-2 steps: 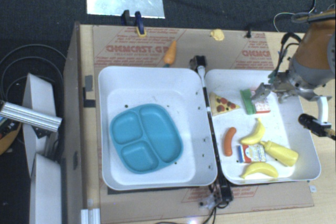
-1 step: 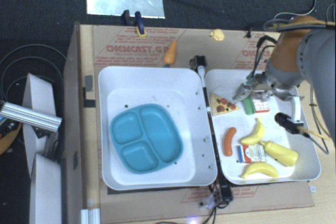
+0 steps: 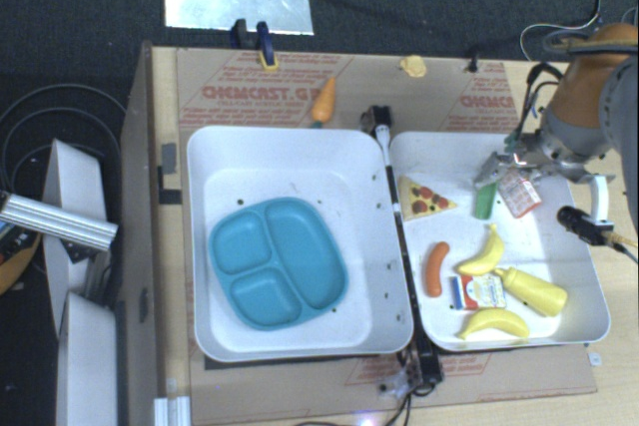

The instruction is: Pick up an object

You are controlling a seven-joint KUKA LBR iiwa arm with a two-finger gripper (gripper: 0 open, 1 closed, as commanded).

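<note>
My gripper (image 3: 505, 171) hangs over the far right part of the right bin (image 3: 579, 314), close above a small green cylinder (image 3: 485, 203). A white and red packet (image 3: 520, 196) lies just beside it. Further into that bin lie a pizza slice (image 3: 426, 198), a red sausage (image 3: 435, 268), two bananas (image 3: 483, 252) (image 3: 495, 322), a yellow bottle (image 3: 535, 289) and a small carton (image 3: 476, 292). Nothing shows between the gripper and any of these.
The left bin (image 3: 230, 165) holds a blue divided plate (image 3: 277, 260). A toy carrot (image 3: 322, 101) and a small tan piece (image 3: 413, 67) lie on the cardboard behind the bins. A black divider (image 3: 391, 205) runs between the bins.
</note>
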